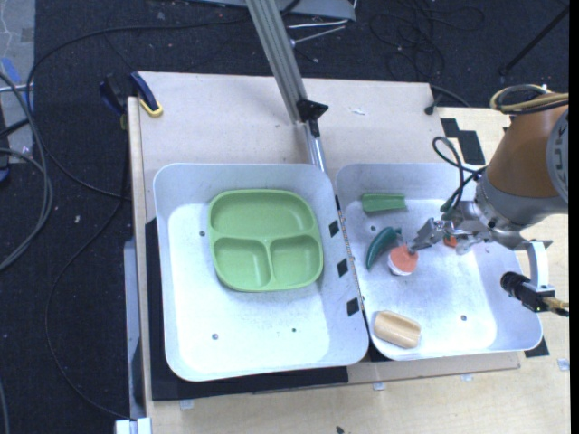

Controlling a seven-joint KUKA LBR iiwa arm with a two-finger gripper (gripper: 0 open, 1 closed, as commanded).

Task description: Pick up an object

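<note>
From my station I take the green divided plate as my reference; it sits flat in the left bin, three compartments facing up. Everything else lies to the plate's right, across the rims where the two bins meet, in the right bin.

Closest to the plate on that side is a dark green pepper-shaped piece, lying slanted. Touching its lower end, a little farther from the plate, is a small round orange-red piece. Above these, level with the plate's upper edge, lies a flat green piece. Below, past the plate's lower right corner and near the bin's front rim, lies a tan bread-roll-shaped piece, well apart from the others.

The gripper reaches in from the far side of the right bin, its tip low and just beside the orange-red piece. I cannot tell from this slant how its fingers stand, nor whether they touch the piece.
</note>
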